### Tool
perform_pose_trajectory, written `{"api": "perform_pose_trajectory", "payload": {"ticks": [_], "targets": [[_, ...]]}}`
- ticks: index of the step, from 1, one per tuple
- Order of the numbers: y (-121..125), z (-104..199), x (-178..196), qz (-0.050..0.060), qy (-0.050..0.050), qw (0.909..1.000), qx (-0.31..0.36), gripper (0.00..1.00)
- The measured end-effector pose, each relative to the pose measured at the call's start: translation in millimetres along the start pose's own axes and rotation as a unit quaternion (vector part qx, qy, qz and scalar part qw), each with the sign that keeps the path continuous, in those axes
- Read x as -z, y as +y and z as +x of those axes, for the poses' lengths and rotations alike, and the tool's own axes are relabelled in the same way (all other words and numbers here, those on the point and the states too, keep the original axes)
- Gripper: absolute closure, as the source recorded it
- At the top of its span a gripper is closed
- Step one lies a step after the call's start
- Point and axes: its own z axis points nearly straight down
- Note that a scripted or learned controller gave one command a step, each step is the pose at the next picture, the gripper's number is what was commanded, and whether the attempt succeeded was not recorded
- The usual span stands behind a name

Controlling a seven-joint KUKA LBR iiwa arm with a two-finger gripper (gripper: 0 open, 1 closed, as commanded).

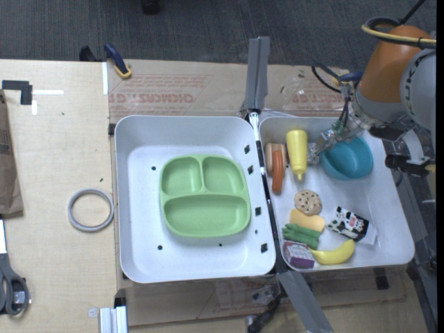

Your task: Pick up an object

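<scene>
The right bin (395,207) holds several toys. A yellow bottle (297,152) stands beside an orange hot dog (277,166) at its far left. A blue bowl (349,159) sits at the far right of the bin. Nearer the front lie a cookie (306,201), a yellow cheese slice (307,220), green beans (300,234), a banana (334,253), a purple item (300,255) and a cow-print carton (347,223). My gripper (325,146) hangs low between the bottle and the bowl's left rim, at the end of the arm (388,71). Nothing is visibly held.
The left bin (132,186) carries a green divided plate (205,195). On the bench to the left lie a grey ring (91,209) and scissors (12,293). A grey post (256,75) rises behind the divider between the bins.
</scene>
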Motion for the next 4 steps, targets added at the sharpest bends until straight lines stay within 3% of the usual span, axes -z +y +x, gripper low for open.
{"api": "perform_pose_trajectory", "payload": {"ticks": [1, 2, 3, 4], "targets": [[-1, -4, 1, -0.002, -0.005, 1.0, -0.001, 0.0], [17, 37, -9, -0.001, -0.011, 0.9913, -0.131, 0.0], [-33, 76, -13, 0.001, -0.011, 0.9966, -0.081, 0.0], [8, 60, -16, 0.008, -0.009, 0.986, -0.166, 0.0]]}}
